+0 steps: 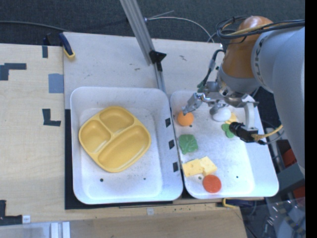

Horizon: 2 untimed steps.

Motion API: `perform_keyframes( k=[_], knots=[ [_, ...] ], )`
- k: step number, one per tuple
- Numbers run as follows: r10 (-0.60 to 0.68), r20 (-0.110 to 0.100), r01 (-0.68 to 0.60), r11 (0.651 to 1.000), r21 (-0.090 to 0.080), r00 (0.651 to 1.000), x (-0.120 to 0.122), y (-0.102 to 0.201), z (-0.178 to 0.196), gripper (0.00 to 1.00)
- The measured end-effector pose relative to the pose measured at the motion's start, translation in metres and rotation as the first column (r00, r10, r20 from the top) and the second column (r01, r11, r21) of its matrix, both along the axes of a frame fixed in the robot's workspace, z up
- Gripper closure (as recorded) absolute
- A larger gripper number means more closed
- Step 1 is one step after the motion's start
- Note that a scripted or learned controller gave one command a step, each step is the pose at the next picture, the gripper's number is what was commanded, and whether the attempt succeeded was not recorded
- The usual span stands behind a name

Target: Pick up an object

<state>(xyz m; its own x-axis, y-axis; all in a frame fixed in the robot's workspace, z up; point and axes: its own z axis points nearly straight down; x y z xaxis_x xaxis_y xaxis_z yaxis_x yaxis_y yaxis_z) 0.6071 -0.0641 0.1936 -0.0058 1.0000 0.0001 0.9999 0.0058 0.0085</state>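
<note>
The grey arm's two-finger gripper [192,106] hangs over the upper left of the right white bin [257,182], and the small round orange ball [185,119] lies at about seven o'clock from its tip, just beside or perhaps touching it. At this slant I cannot tell whether the fingers are spread or closed, and nothing shows between them.

At six o'clock from the ball sits a crumpled green piece [188,143], then a yellow cheese-like wedge [199,166] and a red round disc [212,183] near the bin's bottom rim. A white rounded object [220,113] lies at three o'clock from the gripper, under the wrist. The ball is close to the bin's left wall; the bin's lower right floor is bare.

The left white bin [84,182] holds a yellow three-compartment plastic tray [115,138]. Both bins rest on a pale wooden bench [29,148].
</note>
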Motion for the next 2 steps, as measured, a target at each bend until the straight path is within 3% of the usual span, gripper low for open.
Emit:
perform_keyframes(
  k=[1, 2],
  knots=[
    [-0.009, -0.013, 0.009, 1.000, -0.003, 1.000, 0.056, -0.108, -0.109, 0.00],
    [-0.006, -0.013, 0.006, 1.000, 0.001, 1.000, -0.024, -0.063, -0.105, 0.00]
  ],
)
